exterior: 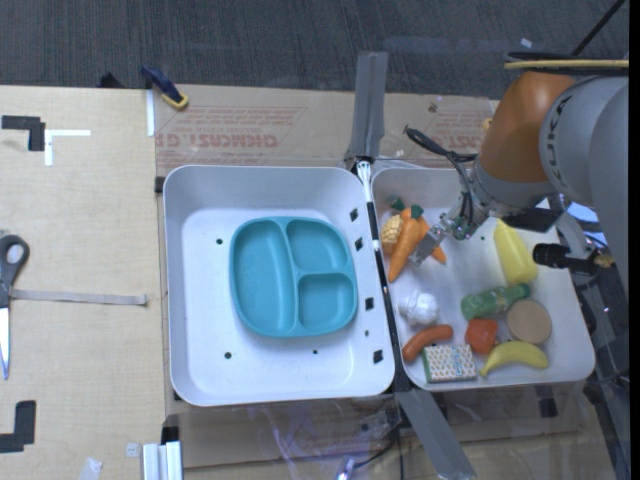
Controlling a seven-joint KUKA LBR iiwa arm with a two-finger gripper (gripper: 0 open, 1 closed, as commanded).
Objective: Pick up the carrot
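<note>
The carrot (405,249) is orange with a green top and lies tilted near the left wall of the right bin (574,368), beside a yellow corn cob (391,230). My gripper (434,244) is low in that bin and reaches in from the right. Its tip is against the carrot's right side, about halfway along it. The wrist hides part of the tip, so I cannot see whether the carrot is gripped.
The right bin also holds a yellow fruit (514,253), a green pickle (495,298), a tomato (481,334), a brown disc (528,320), a banana (516,357), a sausage (426,341), a white garlic (419,307) and a small box (450,363). A teal divided plate (295,275) lies in the left bin (190,298).
</note>
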